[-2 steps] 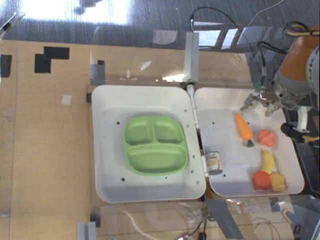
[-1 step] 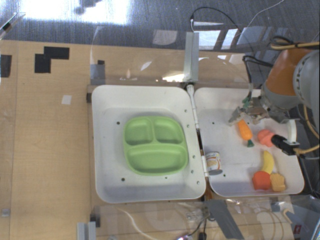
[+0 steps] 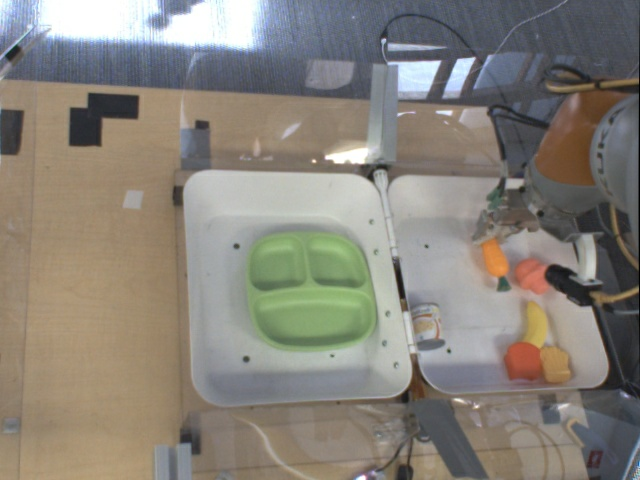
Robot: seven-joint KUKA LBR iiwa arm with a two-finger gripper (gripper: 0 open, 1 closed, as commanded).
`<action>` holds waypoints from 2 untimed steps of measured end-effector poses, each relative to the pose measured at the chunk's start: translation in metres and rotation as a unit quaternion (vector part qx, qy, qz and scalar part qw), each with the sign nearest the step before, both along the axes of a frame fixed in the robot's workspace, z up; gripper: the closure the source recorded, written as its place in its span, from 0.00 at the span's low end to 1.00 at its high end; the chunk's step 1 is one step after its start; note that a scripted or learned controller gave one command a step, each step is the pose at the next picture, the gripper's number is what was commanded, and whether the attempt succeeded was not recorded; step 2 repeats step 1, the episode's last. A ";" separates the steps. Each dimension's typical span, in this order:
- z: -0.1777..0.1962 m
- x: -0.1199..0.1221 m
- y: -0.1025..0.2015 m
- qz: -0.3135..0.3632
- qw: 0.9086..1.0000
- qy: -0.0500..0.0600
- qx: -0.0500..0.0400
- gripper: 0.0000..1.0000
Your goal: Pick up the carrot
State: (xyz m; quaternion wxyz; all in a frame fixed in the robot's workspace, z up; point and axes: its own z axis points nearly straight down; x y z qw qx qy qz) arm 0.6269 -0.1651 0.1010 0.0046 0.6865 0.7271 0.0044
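Note:
The carrot is a small orange piece with a green tip. It lies in the right bin, in its upper right part, pointing down toward the front. My gripper hangs directly above the carrot's far end, very close to it or touching it. The grey wrist and its orange band reach in from the right edge. Nothing is visibly lifted off the bin floor.
A pink toy lies just right of the carrot. A banana, a red-orange fruit and a yellow piece sit at the front right. A small can rests by the divider. The left bin holds a green divided plate.

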 end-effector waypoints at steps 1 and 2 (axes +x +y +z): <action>0.113 -0.027 0.053 0.075 0.997 0.004 -0.001 1.00; 0.113 -0.027 0.053 0.075 0.997 0.004 -0.001 1.00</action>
